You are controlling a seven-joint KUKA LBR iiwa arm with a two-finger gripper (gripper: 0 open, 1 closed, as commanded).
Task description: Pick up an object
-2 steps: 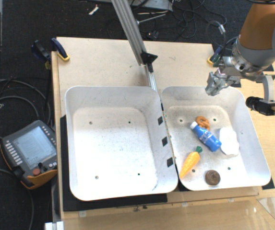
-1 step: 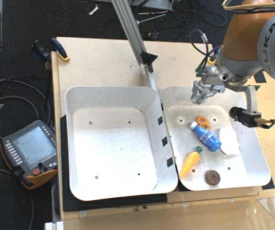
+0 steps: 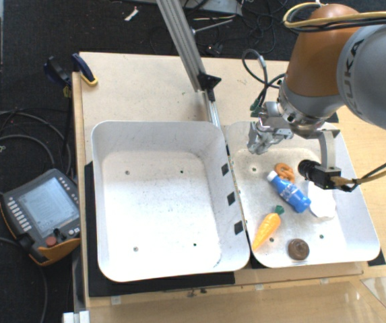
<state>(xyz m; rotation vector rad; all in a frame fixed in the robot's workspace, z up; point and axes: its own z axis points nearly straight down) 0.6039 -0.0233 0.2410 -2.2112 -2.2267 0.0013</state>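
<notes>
Objects lying in right bin; gripper hovering above.
Blue bottle [image 3: 289, 190], orange carrot toy [image 3: 267, 229], brown disc [image 3: 298, 249] are resting in the right bin [image 3: 354, 237]. Gripper [image 3: 260, 140] is hanging near the bin's far-left corner, holding nothing; finger spread cannot be determined.

arm [image 3: 354, 52] cut off at right edge — hides bin [image 3: 354, 244] corner.

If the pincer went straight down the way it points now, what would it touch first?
Probably bare floor of the right bin: the pincer hangs over its upper-left corner, with the blue bottle and orange carrot lying off to the side. Depth is hard to judge.
</notes>
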